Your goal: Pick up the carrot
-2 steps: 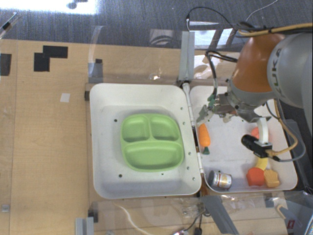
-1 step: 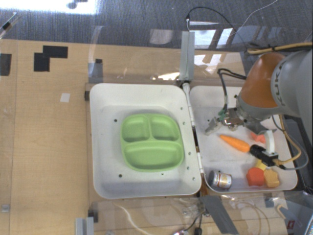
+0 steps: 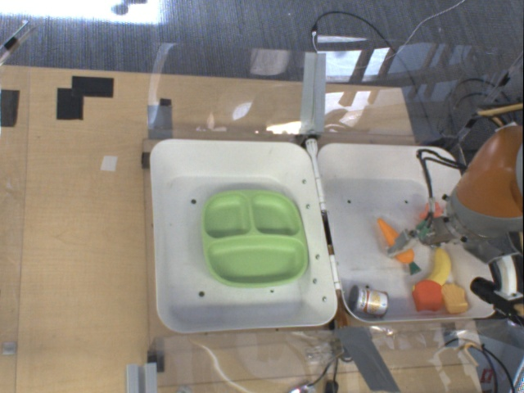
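Hand (image 3: pixel 407 241) low in right bin (image 3: pixel 360 178), beside carrot (image 3: pixel 386 231).

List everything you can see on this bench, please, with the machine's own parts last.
bins: two, white, side by side on the bench.
plate: one, green, three compartments, in the left bin.
carrot: one, orange, middle of the right bin, beside the tool.
banana: one, yellow, right bin, near its front.
tomato: one, red-orange, right bin's front edge.
can: one, silver, lying in the right bin's front left corner.
arm: one, orange and grey, at right.
tool: one, low beside the carrot.
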You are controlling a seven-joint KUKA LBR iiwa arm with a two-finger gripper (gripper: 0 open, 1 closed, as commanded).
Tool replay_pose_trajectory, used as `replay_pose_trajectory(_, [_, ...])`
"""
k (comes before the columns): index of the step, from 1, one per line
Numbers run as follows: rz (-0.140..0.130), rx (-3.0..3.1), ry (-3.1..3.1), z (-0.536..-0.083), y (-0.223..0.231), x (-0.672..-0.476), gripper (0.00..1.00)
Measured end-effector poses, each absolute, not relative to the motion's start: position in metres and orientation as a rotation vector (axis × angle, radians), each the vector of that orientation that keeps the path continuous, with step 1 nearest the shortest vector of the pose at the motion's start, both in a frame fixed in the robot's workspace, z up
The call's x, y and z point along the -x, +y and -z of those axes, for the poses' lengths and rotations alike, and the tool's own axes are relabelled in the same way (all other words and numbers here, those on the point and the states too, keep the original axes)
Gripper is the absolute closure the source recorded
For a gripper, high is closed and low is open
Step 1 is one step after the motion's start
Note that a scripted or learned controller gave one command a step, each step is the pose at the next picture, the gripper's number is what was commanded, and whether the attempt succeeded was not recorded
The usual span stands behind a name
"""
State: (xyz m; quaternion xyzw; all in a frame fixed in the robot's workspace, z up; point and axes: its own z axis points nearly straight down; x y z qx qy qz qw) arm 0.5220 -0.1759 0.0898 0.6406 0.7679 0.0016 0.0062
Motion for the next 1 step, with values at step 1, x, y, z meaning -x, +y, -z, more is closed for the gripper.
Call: replay_pose_trajectory(1, [0.0,-2.198,2.248,-0.1148,-0.1746,-0.4873,0.0])
